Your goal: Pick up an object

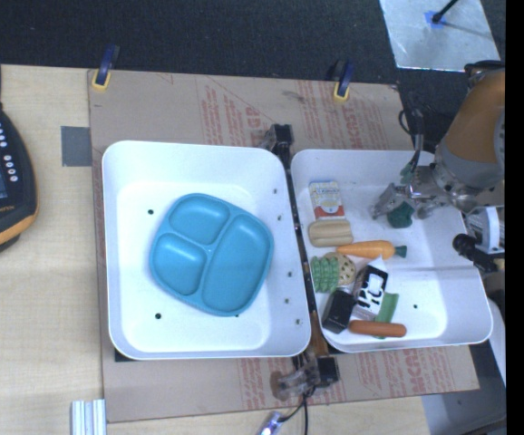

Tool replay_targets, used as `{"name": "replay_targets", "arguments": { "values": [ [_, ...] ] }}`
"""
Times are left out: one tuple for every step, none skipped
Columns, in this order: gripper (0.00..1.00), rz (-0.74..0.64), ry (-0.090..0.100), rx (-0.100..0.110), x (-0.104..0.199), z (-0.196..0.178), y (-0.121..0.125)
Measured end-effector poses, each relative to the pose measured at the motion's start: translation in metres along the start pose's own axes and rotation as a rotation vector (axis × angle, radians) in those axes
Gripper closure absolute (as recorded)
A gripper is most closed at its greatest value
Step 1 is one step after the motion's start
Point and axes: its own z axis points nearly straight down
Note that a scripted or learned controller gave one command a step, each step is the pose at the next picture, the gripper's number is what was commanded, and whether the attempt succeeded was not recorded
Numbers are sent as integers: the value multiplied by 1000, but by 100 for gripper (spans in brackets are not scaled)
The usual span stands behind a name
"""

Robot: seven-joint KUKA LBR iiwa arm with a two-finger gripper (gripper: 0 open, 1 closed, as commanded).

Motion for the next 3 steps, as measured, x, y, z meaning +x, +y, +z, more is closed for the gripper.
{"name": "replay_targets", "arguments": {
  "values": [
    [100,-1,0,1,-1,-11,0],
    [100,-3,0,-2,90,0,34],
    [100,-1,1,-2,158,-101,18]
  ]
}}
